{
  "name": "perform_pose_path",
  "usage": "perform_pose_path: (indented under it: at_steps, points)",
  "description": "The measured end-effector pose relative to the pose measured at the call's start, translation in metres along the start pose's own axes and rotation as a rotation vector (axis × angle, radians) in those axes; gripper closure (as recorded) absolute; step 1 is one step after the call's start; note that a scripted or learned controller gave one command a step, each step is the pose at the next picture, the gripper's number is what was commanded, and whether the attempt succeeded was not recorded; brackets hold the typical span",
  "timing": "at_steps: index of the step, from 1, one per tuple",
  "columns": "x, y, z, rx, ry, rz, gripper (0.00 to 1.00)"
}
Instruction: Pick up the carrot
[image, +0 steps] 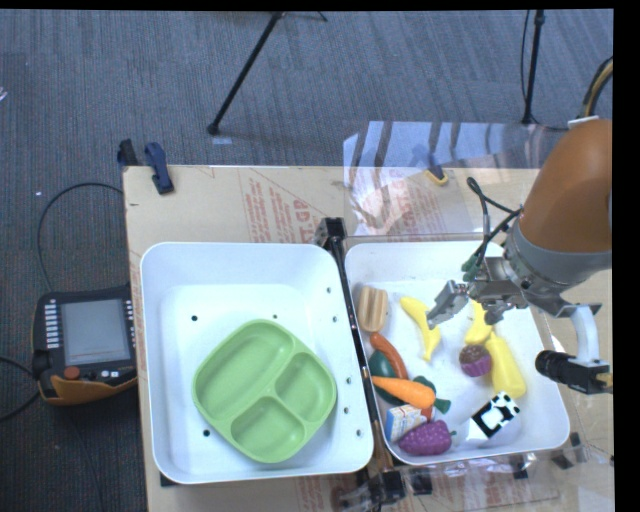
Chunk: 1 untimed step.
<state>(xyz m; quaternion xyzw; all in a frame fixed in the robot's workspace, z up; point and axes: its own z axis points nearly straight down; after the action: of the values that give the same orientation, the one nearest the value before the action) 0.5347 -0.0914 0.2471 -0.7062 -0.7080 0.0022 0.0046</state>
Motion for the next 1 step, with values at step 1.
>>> perform_pose_path:
  at_steps: [1]
  points:
    - [0.0008, -0.0633, 0.1389, 0.014, 0.004, -0.063, 0.0]
